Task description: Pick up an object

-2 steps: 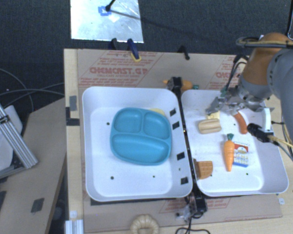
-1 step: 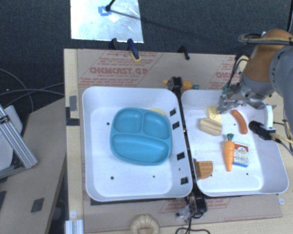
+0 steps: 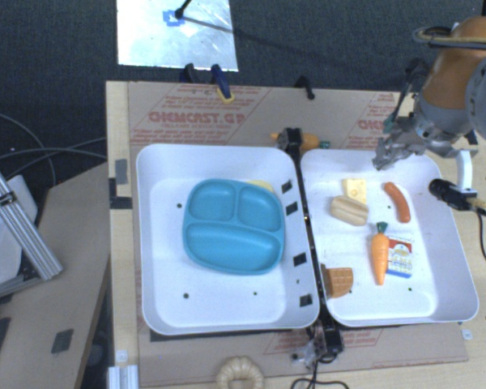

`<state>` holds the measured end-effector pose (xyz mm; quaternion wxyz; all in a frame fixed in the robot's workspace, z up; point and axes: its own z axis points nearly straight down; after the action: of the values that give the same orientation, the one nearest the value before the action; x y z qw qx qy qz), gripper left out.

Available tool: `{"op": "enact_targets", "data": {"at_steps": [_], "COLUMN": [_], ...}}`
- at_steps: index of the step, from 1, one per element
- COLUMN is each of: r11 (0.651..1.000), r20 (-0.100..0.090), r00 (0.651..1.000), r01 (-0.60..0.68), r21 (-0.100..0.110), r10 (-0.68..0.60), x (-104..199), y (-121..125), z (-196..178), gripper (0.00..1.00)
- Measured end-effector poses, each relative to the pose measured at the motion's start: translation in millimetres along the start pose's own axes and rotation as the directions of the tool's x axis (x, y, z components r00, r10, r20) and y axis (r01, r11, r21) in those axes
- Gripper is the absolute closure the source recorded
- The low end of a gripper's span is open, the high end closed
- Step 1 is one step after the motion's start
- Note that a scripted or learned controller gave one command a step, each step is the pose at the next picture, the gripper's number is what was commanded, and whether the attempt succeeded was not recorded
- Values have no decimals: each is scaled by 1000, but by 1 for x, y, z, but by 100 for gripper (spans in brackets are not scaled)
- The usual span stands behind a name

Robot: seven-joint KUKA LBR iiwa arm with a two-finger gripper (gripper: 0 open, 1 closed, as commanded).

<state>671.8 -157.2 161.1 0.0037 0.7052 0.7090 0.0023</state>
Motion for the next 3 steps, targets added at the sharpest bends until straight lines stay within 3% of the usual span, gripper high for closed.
{"op": "enact_targets", "data": {"at_steps": [1,2,3], "r11": [1000,1000,1000], "r20": [0,-1,-3], "r00": [1000,1000,1000], "r01": [2,1,3], "r21": [0,5,7], "r10": [-2,-1,-3], "x": [6,6,56], "y": [-1,0,-23], "z": [-63,-64,-75], "gripper": [100,100,100]}}
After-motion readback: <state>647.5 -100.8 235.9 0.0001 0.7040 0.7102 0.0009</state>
